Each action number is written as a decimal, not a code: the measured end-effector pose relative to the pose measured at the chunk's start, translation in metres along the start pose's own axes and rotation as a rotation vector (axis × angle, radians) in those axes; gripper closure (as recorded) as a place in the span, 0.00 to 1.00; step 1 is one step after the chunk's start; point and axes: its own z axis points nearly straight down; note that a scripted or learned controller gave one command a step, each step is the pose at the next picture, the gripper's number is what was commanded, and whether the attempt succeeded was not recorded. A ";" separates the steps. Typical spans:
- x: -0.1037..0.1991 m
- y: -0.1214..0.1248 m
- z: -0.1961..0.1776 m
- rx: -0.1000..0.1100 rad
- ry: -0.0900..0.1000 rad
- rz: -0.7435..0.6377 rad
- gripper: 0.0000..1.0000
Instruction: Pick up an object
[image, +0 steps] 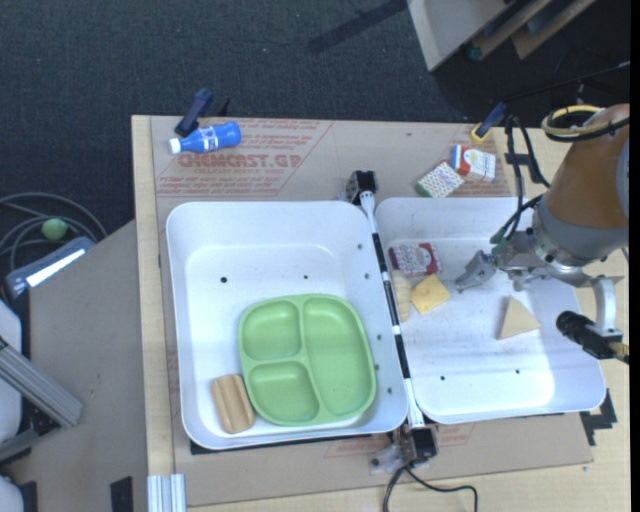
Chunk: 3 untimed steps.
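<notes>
Camera view, near to far. Left bin (190, 300): green divided plate (305, 358) and a tan wooden block (232, 402) at its near-left corner. Right bin (480, 400): pale wedge (517, 320) toward the right edge; yellow cheese piece (431, 294) by the divider edge; red-and-white packet (413, 259) further back. Gripper (487, 270) hangs over the right bin's far half, nothing seen between its fingers; cannot tell its spread. Cheese piece lies just left and slightly nearer than the gripper — likely closest target.
</notes>
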 end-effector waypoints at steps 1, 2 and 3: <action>-0.064 -0.016 0.065 0.002 0.002 -0.001 0.00; -0.065 -0.016 0.055 -0.001 0.000 0.000 1.00; 0.003 0.061 0.013 -0.001 0.001 -0.003 1.00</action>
